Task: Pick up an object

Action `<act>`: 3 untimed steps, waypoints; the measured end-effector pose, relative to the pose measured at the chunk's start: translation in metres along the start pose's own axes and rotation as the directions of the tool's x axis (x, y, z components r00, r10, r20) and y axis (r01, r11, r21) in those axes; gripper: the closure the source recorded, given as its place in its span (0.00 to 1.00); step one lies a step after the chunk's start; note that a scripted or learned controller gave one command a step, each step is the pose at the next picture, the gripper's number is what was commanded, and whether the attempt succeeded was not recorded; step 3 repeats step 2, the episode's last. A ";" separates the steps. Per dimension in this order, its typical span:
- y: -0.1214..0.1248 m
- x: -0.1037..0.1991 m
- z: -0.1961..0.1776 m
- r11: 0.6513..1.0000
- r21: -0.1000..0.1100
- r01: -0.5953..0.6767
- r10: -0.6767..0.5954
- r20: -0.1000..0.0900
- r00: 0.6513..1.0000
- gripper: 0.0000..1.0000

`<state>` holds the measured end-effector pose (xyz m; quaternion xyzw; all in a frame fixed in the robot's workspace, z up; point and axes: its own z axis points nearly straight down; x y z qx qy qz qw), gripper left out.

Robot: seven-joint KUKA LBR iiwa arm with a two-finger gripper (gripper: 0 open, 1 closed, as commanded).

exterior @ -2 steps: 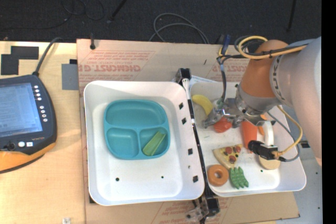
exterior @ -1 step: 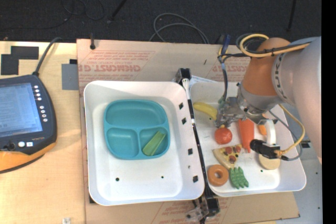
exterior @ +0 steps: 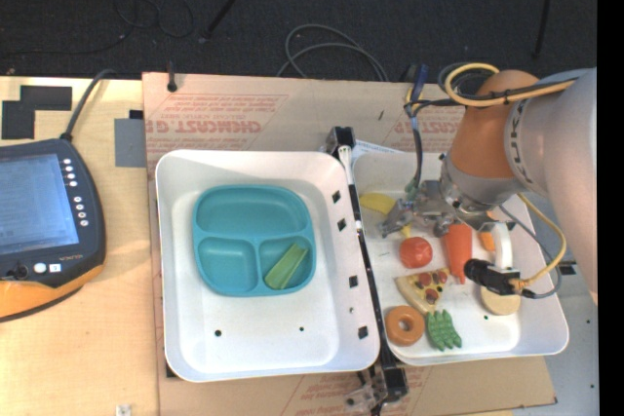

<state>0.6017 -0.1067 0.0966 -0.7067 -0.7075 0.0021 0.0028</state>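
Hand (exterior: 421, 212) positioned low in right bin (exterior: 546, 338), near that bin's far edge, wrist directly above. Finger state not determinable: metal parts dark and cluttered, no object visibly between them. Nothing confirmed held.

Candidate objects, all within right bin: yellow piece (exterior: 376, 204) just beside hand on the side toward the divider between bins; tomato (exterior: 415, 251) just in front of hand; carrot (exterior: 458, 249) beside tomato; pizza slice (exterior: 425, 287), doughnut (exterior: 404, 325) and green toy (exterior: 444, 330) toward near edge. Left bin (exterior: 175, 307) carrying teal divided plate (exterior: 229, 219) with green slice (exterior: 287, 266) in one compartment.

Step judged: approach or descent, grasp not yet evidenced. Next move requires centring over one object, probably tomato or yellow piece, closing fully, then lifting clear. Risk: neighbouring carrot close enough to be nudged.
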 end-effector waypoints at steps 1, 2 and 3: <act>-0.038 -0.002 0.010 1.000 0.000 -0.003 0.003 -0.001 1.000 0.00; -0.036 -0.003 -0.001 1.000 -0.003 -0.004 0.004 0.000 1.000 1.00; -0.036 -0.003 -0.001 1.000 -0.003 -0.004 0.004 0.000 1.000 1.00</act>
